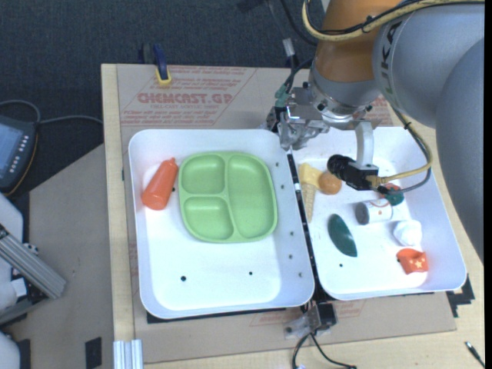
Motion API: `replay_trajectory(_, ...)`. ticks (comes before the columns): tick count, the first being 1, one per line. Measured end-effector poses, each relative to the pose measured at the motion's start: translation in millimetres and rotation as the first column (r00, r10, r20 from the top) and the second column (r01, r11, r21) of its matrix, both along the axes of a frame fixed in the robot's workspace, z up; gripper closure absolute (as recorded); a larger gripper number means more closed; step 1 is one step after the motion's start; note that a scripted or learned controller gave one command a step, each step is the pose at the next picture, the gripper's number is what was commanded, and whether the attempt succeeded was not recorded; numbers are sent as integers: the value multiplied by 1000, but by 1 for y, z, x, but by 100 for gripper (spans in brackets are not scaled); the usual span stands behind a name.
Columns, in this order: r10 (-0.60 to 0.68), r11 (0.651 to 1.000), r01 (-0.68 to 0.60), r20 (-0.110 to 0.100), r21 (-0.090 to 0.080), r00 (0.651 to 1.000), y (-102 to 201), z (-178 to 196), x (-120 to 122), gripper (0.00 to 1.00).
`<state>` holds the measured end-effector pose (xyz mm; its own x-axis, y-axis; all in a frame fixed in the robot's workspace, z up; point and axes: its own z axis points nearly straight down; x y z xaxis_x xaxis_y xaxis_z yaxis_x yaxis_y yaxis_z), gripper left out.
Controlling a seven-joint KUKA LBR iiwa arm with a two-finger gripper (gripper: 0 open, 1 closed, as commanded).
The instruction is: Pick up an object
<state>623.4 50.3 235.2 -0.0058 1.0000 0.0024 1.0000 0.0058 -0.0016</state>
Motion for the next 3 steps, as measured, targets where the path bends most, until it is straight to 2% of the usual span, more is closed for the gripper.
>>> replay_trajectory(2, -5, 1000, 5, -1, -2, 1000, -2, -4, -6, 100)
replay_trajectory(3, -5, 1000, 5, -2, -3, 1000, -1, -21, 4, 100)
